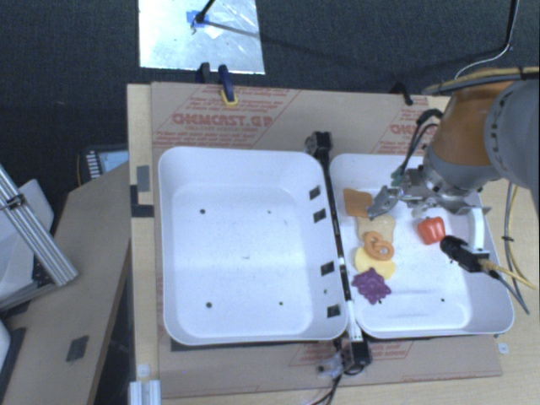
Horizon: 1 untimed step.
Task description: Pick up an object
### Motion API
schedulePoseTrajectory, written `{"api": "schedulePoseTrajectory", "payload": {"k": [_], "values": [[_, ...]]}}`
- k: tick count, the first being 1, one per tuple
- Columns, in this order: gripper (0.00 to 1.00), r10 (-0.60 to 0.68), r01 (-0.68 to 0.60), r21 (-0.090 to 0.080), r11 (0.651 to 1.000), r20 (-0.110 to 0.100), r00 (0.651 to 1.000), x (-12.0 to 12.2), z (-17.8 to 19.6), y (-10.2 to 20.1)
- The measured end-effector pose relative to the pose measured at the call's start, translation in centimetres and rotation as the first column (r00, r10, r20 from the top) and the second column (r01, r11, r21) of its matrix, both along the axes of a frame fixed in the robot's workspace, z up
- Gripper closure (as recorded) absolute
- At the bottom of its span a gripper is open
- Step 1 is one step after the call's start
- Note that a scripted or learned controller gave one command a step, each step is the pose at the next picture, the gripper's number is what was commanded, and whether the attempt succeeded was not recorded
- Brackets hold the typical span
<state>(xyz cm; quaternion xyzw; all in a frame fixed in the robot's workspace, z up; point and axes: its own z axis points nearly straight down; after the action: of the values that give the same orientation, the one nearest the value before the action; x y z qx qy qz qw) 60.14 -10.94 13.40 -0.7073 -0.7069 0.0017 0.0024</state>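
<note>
White plastic bins sit side by side on the bench as the grey arm reaches in from the right, its gripper (384,202) low over the right bin (439,310). How far the tool is open, and whether it has hold of anything, cannot be told from this slant. Candidates for the pick cluster along that bin's left side: an orange-tan slab (357,202) just beside the gripper, a pale yellow piece (377,227) under it, an orange ring (379,246), a yellow disc (374,262) and a purple cluster (370,286); a red pepper-like toy (431,229) lies apart to the right. The left bin (245,251) holds none (so the choice is on the right). A clean try would likely mean centring on one piece, not the crowded overlap, before closing and lifting straight up.
</note>
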Motion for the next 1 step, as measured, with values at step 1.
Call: {"api": "schedulePoseTrajectory", "payload": {"k": [1], "values": [[0.0,0.001,-0.001,0.002,1.0,-0.003,1.0,-8.61,-1.83,2.78]]}}
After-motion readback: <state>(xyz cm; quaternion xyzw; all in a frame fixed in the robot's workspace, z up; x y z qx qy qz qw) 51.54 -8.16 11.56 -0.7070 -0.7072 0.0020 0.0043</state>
